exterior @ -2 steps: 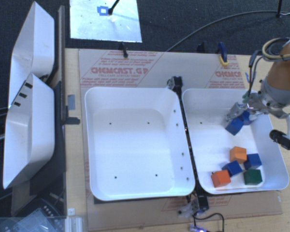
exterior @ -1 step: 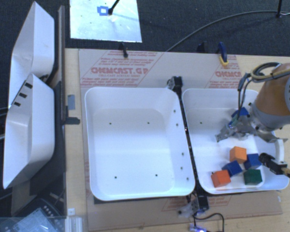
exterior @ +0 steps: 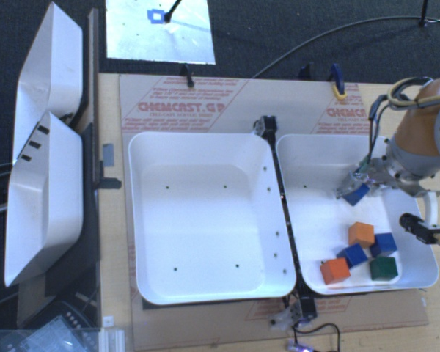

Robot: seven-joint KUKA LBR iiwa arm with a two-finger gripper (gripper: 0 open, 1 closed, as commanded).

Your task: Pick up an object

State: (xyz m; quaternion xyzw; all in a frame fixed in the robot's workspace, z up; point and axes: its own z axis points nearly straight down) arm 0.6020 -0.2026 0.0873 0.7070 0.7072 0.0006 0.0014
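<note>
Right now we see the gripper [exterior: 354, 189] at the right bin's [exterior: 315, 149] centre-right; its jaws appear to pinch a blue block [exterior: 357, 193], above the loose blocks [exterior: 361, 252] lower right.

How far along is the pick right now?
Done: the arm has reached into the right bin. In hand: the gripper sits low by a blue object; a grasp can't be confirmed. Left: secure and lift one object. The blocks near the front corner lie untouched.
</note>
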